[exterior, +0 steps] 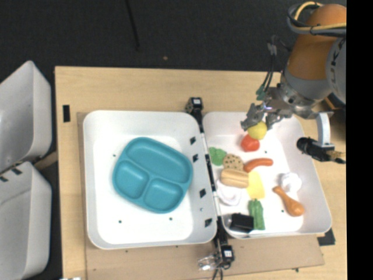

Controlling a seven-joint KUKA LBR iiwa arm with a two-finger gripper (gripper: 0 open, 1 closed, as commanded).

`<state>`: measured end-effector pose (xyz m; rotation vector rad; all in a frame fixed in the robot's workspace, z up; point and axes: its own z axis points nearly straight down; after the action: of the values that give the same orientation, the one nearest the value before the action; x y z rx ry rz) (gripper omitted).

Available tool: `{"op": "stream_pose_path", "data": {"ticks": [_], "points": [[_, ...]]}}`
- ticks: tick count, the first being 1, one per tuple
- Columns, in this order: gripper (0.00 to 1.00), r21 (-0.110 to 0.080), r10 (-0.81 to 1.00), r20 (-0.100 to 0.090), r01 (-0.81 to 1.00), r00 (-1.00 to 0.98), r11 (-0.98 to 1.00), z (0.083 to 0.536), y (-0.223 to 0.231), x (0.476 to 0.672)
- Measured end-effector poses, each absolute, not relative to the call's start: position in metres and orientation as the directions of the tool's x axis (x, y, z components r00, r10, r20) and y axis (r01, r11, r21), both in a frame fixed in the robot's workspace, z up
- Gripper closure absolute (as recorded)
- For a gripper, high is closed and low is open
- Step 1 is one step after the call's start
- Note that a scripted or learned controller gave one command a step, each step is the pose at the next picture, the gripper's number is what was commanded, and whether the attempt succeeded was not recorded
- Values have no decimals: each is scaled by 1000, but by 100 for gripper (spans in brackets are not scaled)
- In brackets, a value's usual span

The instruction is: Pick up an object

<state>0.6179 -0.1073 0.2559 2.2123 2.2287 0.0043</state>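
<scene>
1. Sitting at the far end of the right bin (303,217): a small yellow rounded toy (258,130), lemon-like, smooth and apparently hard, touching a red tomato-like piece (250,143) just on its near side.
2. Hovering right over it, the pincer (260,118), fingers reaching down around the yellow toy's top; impossible to tell whether spread or pressed together, and no clear sign of the toy lifted between them.
3. Looks risky: a round, slick skin probably squirts sideways if pinched off-centre, rolling toward the bin's far wall or against the red piece.
4. Could also catch the red piece together with the yellow one, being in contact; a double grab likely drops one on the way up.
5. Closing too high, on the crown only, would likely let it slip out once raised.
6. Further out in the same bin: a green leafy piece (217,156), a speckled cookie (232,161), an orange sausage (258,164), a bread roll (234,179), a yellow block (255,185), a drumstick (289,201), a green vegetable (256,213), a black item (240,221); well apart from the target, so hardly in the way.
7. In the left bin (99,226), a blue divided plate (152,174), no concern here.
8. Beneath all, the wooden counter (70,174).
</scene>
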Motion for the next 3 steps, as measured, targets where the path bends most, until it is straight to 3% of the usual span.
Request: {"op": "stream_pose_path", "data": {"ticks": [2,3], "points": [[100,2,1000,0,1000,-6,6,259,-7,656],[100,1,1000,-1,1000,-4,4,232,34,675]]}}
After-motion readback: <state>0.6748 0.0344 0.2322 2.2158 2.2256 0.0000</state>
